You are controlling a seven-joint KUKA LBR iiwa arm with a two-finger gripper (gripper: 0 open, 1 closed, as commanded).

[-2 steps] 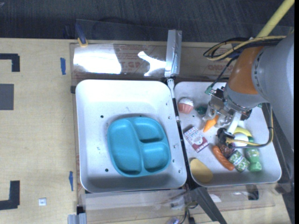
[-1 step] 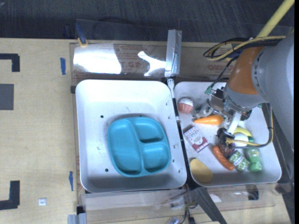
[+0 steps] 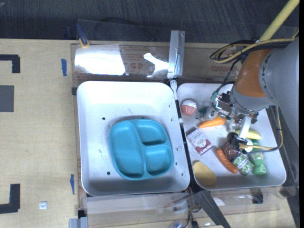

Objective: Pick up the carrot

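Note:
The orange carrot lies in the right bin, in its upper middle, with its pointed end toward the left. My gripper hangs over the bin just right of the carrot's thick end, below the arm's orange band. The gripper body hides where it meets the carrot, so whether they touch is unclear.
The left bin holds a blue divided plate. Around the carrot lie a pink cupcake, a red-and-white packet, a yellow chip, a reddish-orange stick, green toys and a yellow piece.

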